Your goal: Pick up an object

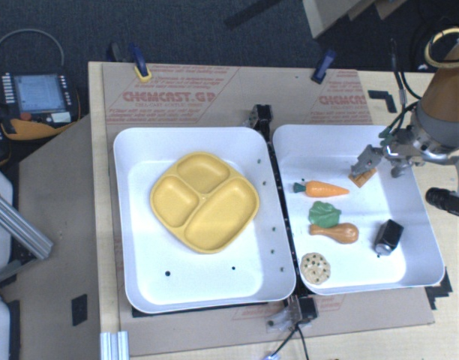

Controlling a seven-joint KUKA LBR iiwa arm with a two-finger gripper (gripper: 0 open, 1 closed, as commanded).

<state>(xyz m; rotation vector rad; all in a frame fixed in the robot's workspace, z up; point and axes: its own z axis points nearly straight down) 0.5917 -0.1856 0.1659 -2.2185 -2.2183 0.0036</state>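
Note:
In the right bin (417, 272), my gripper (382, 163) hangs over the far part, open, its fingers spread apart. A small brown block (362, 175) lies just under the left fingertip (368, 158), not between the two fingers. An orange carrot (325, 190) lies left of it. Below the carrot sit a green leafy piece (324, 214), a brown drumstick (336, 232) and a round cookie (315, 268). A small black object (388, 236) rests toward the bin's right side.
The left bin (139, 276) holds a yellow divided plate (205, 201). A black divider strip (278, 201) runs between the bins. The arm (443, 103) enters from the right, above the right bin's far corner.

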